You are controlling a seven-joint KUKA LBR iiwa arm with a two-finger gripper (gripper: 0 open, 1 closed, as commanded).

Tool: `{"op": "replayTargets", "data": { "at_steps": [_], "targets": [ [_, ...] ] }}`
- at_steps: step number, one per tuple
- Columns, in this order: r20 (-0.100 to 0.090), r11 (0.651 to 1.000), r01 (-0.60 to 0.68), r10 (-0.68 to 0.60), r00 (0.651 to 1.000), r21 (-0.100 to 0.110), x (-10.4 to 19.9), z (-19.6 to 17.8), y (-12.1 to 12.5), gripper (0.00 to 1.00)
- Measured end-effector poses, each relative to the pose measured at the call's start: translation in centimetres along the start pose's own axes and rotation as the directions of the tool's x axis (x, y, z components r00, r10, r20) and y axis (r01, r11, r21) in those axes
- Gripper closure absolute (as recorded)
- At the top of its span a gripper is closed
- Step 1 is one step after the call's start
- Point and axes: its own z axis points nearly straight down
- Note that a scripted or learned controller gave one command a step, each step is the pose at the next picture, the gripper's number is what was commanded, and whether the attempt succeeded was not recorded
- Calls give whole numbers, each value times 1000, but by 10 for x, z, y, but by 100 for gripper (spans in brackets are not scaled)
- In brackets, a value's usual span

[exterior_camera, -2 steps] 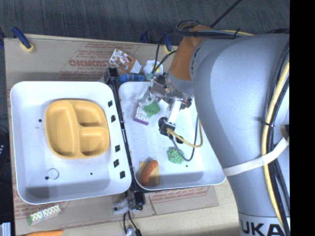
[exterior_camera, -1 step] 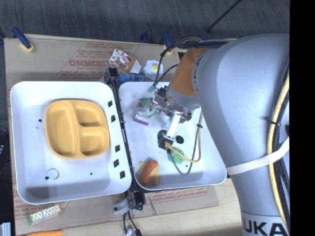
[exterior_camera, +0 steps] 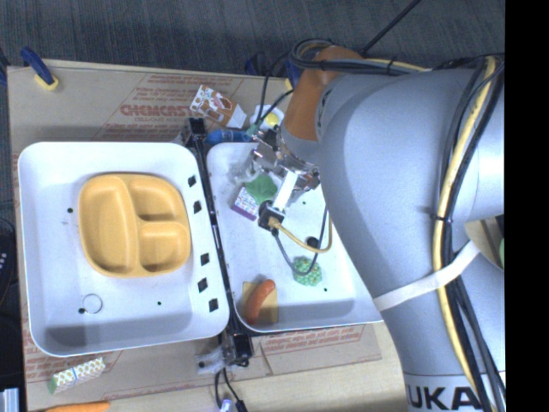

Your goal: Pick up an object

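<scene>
- Claw [exterior_camera: 276, 177]: hangs low inside the right bin [exterior_camera: 296, 316], at its far end, below the orange-banded wrist.
- Cannot tell whether released or clenched; too cluttered with metal and cable there to read.
- Shows nothing plainly in its grasp, so counts no pick as done.
- Just beside it, toward the wall between the bins: purple and green packet [exterior_camera: 247, 201], probably the thing aimed at, judging by nearness alone.
- Lies flat on the white floor of the right bin, in the far half, close to the left wall.
- Looks thin and glossy, with a purple corner carrying a pale label; green part partly hidden under the claw.
- Seems an early stage: claw brought down near the packet, with closing on it and lifting it clear both left to do.
- Farther out in the same bin: small green ball [exterior_camera: 306, 272] toward the right wall, and an orange-red piece [exterior_camera: 260, 297] on something brown in the near left corner.
- Beyond that, in the left bin [exterior_camera: 51, 316]: yellow divided tray [exterior_camera: 135, 223], well apart from the claw.
</scene>
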Motion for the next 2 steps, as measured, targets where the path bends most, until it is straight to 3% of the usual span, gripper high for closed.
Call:
{"op": "replayTargets", "data": {
  "at_steps": [1, 2],
  "targets": [
    [0, 996, -88, 88, 996, 0, 1, -29, 8, 0],
    [2, 983, -186, 186, 983, 2, 4, 1, 2, 0]
  ]
}}
